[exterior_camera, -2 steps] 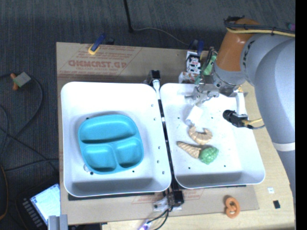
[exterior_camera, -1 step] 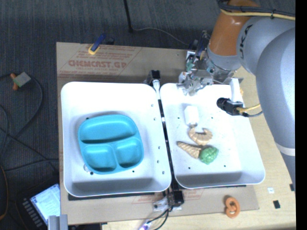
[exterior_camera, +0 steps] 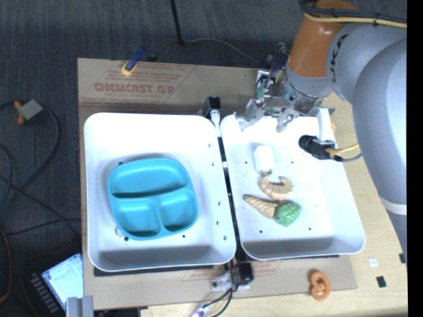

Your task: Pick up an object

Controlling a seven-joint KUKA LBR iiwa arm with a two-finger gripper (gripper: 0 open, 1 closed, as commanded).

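My gripper (exterior_camera: 266,120) hangs over the far edge of the right bin (exterior_camera: 334,233), its two fingers spread apart and nothing between them, so it is open. Just in front of it lies a small white block (exterior_camera: 264,157). Nearer the camera sit a tan croissant-shaped toy (exterior_camera: 276,187) and a toy ice-cream cone (exterior_camera: 260,205) with a green scoop (exterior_camera: 288,213). All three rest on the bin floor, apart from the gripper.
The left bin (exterior_camera: 99,144) holds a blue divided tray (exterior_camera: 153,197). A black divider (exterior_camera: 225,170) runs between the bins. An orange pretzel-like piece (exterior_camera: 320,284) lies on the bench in front, and a blue clip (exterior_camera: 134,59) lies at the back left.
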